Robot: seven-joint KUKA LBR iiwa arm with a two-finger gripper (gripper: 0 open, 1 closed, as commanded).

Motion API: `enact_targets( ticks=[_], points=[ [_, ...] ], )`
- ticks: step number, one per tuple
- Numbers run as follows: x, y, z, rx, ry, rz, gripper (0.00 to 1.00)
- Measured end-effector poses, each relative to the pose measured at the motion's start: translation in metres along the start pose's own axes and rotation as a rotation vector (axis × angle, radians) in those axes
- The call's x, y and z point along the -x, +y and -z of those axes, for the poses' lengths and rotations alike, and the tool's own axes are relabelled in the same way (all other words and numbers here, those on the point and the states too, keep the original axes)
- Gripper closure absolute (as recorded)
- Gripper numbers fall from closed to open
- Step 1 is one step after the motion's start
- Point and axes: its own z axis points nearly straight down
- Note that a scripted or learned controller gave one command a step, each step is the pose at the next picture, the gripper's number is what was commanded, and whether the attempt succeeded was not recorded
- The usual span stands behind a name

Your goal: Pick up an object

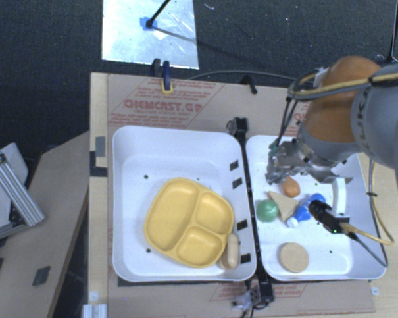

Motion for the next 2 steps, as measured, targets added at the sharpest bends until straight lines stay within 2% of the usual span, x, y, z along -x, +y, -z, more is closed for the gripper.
enact_targets(
  ticks=[2],
  points=[
    [-0.081, 0.046, -0.003, 0.001, 0.000, -0.001, 1.00]
  ],
)
